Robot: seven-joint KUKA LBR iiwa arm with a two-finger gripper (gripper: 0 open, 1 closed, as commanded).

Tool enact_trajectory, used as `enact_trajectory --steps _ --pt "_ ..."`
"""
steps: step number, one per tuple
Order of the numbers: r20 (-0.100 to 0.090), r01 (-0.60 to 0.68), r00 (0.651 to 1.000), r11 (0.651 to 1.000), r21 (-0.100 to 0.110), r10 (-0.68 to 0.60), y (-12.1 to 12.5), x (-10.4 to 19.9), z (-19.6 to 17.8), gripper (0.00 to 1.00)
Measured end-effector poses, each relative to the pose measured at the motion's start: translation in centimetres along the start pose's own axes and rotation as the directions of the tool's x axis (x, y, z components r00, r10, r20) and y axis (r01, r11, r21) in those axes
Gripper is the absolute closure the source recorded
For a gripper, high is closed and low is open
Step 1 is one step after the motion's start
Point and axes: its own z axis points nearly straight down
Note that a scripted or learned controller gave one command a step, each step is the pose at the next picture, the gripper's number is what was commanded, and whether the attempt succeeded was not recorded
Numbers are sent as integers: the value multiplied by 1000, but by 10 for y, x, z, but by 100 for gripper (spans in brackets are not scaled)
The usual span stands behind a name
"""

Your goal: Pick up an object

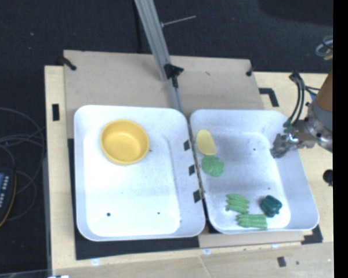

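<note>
Camera view: arm in from right, pincer (pixel 280 146) over right bin (pixel 296 172) rim; grip state can't tell.

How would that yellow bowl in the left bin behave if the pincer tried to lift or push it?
The yellow bowl looks like thin plastic, so probably light and stiff. Its smooth rounded wall could slip from a pinch; gripping the rim seems safer. It sits upright and wide on the left bin floor, so a push would likely slide it rather than tip it.
</note>
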Motion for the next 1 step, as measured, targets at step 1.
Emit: enact_trajectory --steps 1 --pt "-2 4 1000 1000 3 -4 2 57 -10 100"
